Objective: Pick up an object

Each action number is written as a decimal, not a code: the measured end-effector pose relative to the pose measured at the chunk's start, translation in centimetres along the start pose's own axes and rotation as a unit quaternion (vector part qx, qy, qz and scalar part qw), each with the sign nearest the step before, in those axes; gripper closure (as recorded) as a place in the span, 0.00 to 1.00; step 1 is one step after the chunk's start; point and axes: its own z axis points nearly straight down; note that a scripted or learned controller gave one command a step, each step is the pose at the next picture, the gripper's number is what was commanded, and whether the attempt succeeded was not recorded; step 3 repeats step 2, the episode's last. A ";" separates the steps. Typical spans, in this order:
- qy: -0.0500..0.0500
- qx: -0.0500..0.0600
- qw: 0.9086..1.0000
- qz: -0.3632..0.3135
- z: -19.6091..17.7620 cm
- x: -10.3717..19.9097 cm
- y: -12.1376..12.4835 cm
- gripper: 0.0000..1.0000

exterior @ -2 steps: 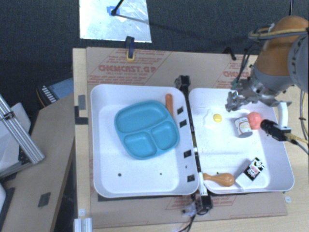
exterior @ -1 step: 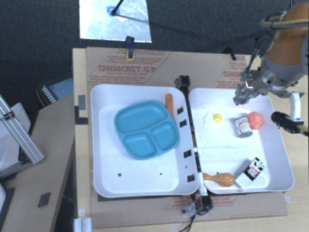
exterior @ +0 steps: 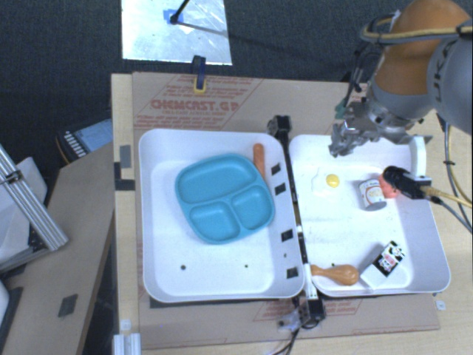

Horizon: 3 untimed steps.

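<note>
Seen from above: grey two-finger hand hovering over the right white bin's far edge, finger spread impossible to tell. Nearest below it, toward the camera: flat white fried-egg toy with yellow yolk; farther right, small white can.

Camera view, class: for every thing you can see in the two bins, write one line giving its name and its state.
Blue three-compartment plastic plate: flat in left bin.
Orange toy sausage: beside plate's far edge.
Toy fried egg: flat in right bin.
Small white can: on its side.
Tan toy drumstick: lying at near wall.
Black-and-white carton: tipped over.
Tool: above right bin's far edge.
</note>
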 end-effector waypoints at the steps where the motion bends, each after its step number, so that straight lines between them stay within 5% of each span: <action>1: 0.001 0.001 1.000 -0.001 1.5 5.9 -0.3 1.00; 2: 0.000 0.001 1.000 0.001 2.7 10.7 -0.8 1.00; 3: 0.000 0.001 1.000 0.001 2.7 10.7 -0.8 1.00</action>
